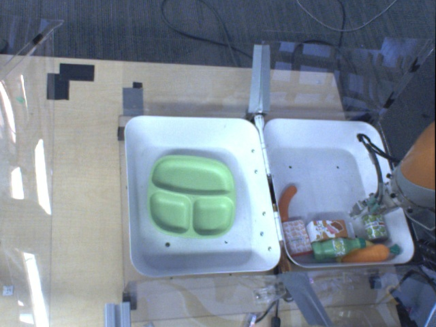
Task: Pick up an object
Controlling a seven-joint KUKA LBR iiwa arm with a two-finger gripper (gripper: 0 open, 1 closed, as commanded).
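Observation:
The right white bin (320,148) holds several items along its near side. An orange sausage-shaped piece (287,200) lies by the left wall, with a small pink checked box (294,236) and a white and red packet (328,229) below it. A green bottle (338,248) lies on its side next to an orange carrot (369,253). A small green-labelled can (375,227) stands near the right wall. My gripper (371,208) reaches in from the right and hangs just above that can, close to it.
The left white bin (136,182) holds a green three-compartment tray (193,195). A metal divider post (259,80) stands between the bins at the back. A black cable (371,152) runs along the arm over the right bin's far right corner.

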